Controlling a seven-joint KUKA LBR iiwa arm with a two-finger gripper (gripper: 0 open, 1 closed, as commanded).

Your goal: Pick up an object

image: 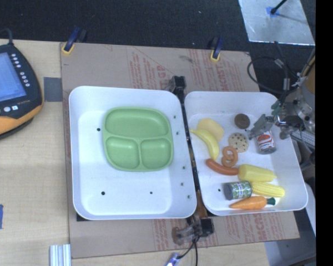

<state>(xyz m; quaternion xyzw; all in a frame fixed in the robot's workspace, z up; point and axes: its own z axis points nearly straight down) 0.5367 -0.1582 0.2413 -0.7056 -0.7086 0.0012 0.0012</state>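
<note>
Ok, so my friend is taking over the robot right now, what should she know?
Claw: low over the right bin's far right side, just above the small red-and-white can. Whether it is gripping anything can't be made out.
Right bin: banana, brown round piece, cookie, pretzel, hot dog, two yellow corn cobs, dark jar lying down, carrot.
Left bin: a green divided plate.
Done: nothing visibly lifted.
Left: get one object up, probably the can.
</note>
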